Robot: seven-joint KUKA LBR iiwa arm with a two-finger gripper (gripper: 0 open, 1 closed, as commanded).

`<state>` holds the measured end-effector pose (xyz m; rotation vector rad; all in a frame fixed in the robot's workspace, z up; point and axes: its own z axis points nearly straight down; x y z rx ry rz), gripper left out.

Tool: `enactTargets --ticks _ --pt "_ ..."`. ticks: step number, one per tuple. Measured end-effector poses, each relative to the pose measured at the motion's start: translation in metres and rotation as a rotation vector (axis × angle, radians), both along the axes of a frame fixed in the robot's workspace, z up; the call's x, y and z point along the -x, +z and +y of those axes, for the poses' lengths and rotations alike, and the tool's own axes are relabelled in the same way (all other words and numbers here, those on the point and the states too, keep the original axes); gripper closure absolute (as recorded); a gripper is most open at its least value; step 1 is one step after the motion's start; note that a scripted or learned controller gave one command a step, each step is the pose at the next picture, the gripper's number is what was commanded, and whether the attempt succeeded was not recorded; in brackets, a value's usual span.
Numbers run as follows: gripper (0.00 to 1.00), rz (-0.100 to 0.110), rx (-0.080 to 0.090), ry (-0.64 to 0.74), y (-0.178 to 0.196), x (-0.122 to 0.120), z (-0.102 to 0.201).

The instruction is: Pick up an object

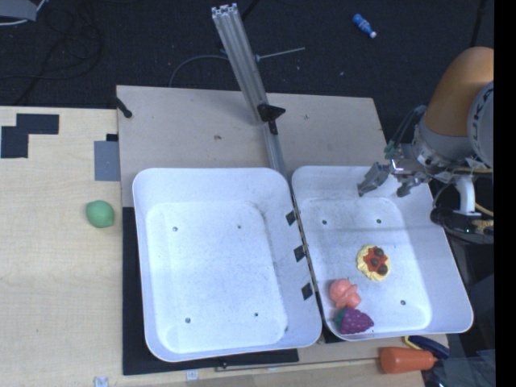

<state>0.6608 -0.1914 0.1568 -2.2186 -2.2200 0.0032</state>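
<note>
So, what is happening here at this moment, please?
A robot arm reaches in from the right, and its gripper is over the far edge of the right bin, with nothing seen between its fingers. Three toys lie in that bin nearer the front: a yellow one, a pink one and a purple one. None has been picked up yet.

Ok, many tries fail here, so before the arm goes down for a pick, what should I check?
1. Objects lie in the right bin: ok, yellow toy, pink toy and purple toy.
2. Tool carries nothing: ok.
3. Tool is above a toy: not ok, it hangs at the bin's far edge.
4. Yellow toy stands apart from the others: ok.
5. Pink and purple toys are apart: not ok, they touch near the rim.
</note>
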Motion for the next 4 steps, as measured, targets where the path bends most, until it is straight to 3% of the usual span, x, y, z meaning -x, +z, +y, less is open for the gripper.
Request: enactTargets --ticks 1,2,4 --pt "0.0 0.001 -0.001 0.001 -0.063 -0.003 0.001" --pt "1.0 -0.004 0.001 0.001 -0.049 -0.004 0.0" --pt "1.0 -0.007 0.001 -0.001 0.054 -0.005 0.004"
